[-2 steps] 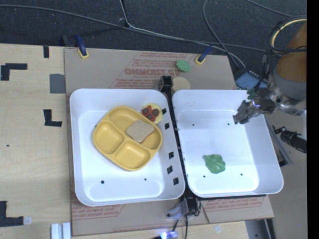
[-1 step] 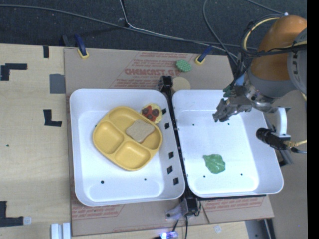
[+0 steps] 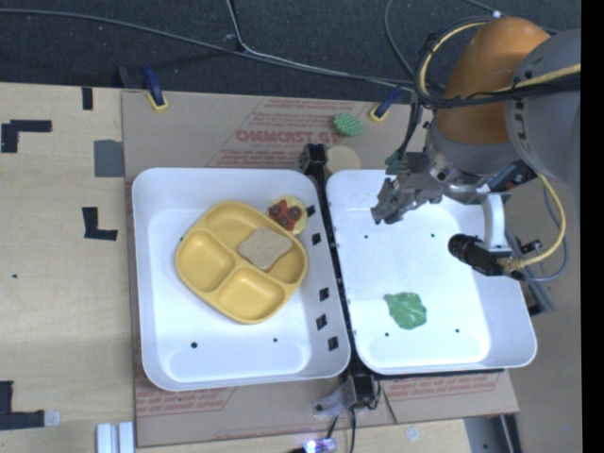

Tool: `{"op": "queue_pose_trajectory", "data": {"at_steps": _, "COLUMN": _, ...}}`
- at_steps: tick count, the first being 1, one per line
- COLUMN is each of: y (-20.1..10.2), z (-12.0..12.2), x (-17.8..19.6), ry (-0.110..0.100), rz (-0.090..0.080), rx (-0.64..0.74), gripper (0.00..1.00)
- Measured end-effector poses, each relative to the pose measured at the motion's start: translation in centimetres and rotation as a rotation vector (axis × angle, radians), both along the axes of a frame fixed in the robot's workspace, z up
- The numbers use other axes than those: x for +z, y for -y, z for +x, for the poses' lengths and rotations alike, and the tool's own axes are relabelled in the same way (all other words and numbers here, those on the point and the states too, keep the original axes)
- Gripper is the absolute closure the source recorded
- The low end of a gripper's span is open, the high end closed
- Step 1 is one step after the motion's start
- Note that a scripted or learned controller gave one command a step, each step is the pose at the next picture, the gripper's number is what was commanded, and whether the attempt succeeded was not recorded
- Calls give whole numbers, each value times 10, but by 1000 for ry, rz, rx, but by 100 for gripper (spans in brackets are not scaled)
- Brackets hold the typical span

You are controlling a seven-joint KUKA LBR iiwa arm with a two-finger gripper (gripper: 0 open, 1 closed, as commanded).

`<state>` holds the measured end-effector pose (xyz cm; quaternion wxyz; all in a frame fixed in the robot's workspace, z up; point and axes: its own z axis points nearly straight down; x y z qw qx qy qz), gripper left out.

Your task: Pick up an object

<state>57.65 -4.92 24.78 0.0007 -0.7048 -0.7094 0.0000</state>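
- Your jaws hang over the far left part of the right bin; you cannot tell whether they are apart or together, and nothing shows between them.
- The green leaf lies in that bin, nearer, well apart from them.
- In the left bin sits a yellow tray with toast; berries rest at its far edge.
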Motion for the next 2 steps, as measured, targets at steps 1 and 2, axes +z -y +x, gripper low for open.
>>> {"op": "queue_pose_trajectory", "data": {"at_steps": 1, "y": -49, "z": 19, "x": 4, "ry": 1, "rz": 0, "rx": -1, "gripper": 100}}
{"op": "queue_pose_trajectory", "data": {"at_steps": 2, "y": -105, "z": 32, "x": -3, "ry": 0, "rz": -1, "rx": -1, "gripper": 100}}
